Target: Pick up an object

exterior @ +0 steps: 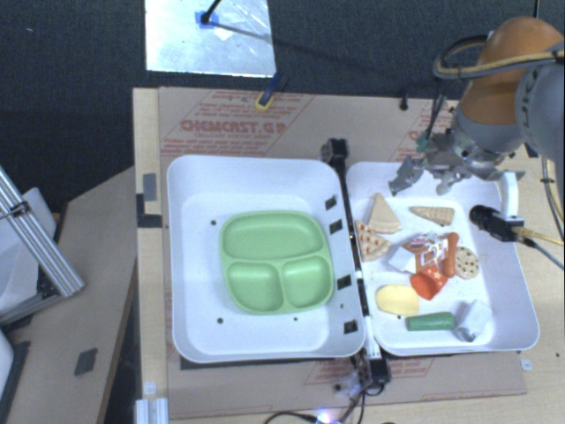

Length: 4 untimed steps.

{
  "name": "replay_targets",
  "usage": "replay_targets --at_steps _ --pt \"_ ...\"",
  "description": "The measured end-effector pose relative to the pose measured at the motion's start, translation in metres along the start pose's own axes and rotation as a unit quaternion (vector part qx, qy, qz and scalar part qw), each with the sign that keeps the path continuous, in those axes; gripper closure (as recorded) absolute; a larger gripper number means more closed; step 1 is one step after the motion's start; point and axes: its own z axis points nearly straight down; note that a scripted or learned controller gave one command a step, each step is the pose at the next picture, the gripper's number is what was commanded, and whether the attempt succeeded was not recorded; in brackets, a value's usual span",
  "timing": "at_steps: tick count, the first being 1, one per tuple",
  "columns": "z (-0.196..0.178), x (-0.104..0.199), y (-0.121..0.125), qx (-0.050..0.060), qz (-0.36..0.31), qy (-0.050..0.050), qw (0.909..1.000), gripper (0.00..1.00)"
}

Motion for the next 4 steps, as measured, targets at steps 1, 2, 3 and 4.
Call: replay_targets --at_steps 1,2,3,4 --pt "-0.008 0.0 0.003 -0.007 -0.001 -0.001 1.0 0.0" --pt "0.033 0.0 0.005 -0.005 0.0 0.0 1.0 0.0" --pt "0.09 -0.009 0.006 -0.005 0.0 -0.001 1.0 0.0" --pt "0.104 -0.007 0.01 -0.009 0.0 0.001 1.0 0.0"
